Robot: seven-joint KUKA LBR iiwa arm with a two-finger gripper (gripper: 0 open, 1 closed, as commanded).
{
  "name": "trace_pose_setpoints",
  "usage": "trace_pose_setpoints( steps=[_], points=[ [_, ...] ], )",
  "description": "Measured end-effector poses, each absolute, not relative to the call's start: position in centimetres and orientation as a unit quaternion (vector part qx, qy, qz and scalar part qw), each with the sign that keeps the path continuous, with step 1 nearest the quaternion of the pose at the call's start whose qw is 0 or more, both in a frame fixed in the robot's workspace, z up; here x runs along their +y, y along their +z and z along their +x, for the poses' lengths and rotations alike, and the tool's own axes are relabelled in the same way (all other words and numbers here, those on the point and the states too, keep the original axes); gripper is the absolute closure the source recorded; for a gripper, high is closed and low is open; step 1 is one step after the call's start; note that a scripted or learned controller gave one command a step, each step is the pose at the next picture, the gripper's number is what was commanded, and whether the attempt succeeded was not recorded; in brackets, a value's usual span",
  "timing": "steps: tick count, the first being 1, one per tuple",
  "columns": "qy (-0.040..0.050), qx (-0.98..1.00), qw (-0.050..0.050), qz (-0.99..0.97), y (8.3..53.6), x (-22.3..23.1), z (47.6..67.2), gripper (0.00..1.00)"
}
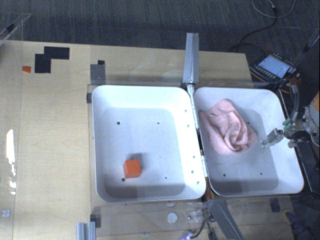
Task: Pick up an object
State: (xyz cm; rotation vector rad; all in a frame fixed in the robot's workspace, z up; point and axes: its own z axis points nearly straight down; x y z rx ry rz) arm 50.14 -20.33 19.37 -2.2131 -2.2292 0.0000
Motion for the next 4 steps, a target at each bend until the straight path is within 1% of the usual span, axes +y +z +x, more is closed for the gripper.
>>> trace_pose_setpoints(
  steps=[1,2,3,4],
  points=[
    [-0.0005,-0.803,0.000,-0.596,9.9,-17.5,56.1,0.00],
    [-0.0033,-0.848,-0.008,-0.530,9.1,-12.2,59.0,0.00],
    [-0.0012,-0.905,-0.003,-0.425,13.6,-10.5,57.7,0.00],
    [-0.0029,-0.918,-0.008,-0.396,9.2,-10.4,63.0,0.00]
  ],
)
